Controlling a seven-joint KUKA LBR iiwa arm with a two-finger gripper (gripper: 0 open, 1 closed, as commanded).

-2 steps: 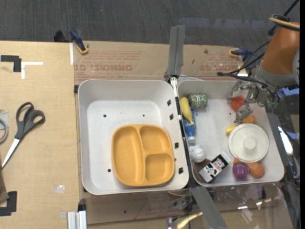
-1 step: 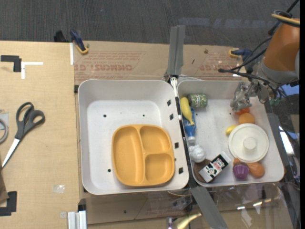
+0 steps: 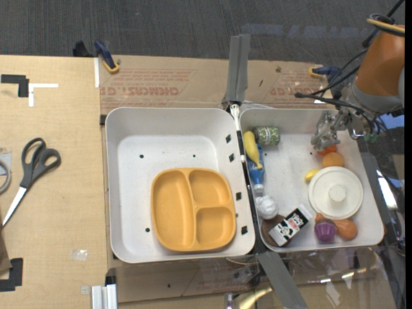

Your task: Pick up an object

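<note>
**Hovering over the far corner of the right bin**

Reaching in from the right: grey KUKA arm with the orange band (image 3: 381, 63), two-finger metal gripper (image 3: 325, 134) hanging low over the far right part of the shallow white right-hand bin (image 3: 290, 131). Can't tell how wide the jaws stand, too small and blurry at the tips, and nothing visibly caught between them.

Sitting just below the gripper: small round orange fruit-like toy (image 3: 333, 159), touching or nearly touching the round white lidded bowl (image 3: 336, 193). Little yellow piece (image 3: 311, 174) poking out at the bowl's left edge. Purple cup-shaped toy (image 3: 324, 230) and another orange ball (image 3: 346, 229) near the front right corner. Black-and-white cow-pattern carton (image 3: 288, 226) lying tilted at the front. Green patterned can (image 3: 266, 135) on its side by the far left wall, yellow banana-shaped toy (image 3: 250, 146) beside it, clear plastic bottle (image 3: 261, 195) along that same wall.

Resting in the left white bin (image 3: 122, 172): orange three-compartment plastic plate (image 3: 193, 208). Lying out on the bench at left: black-handled scissors (image 3: 31, 169).
</note>
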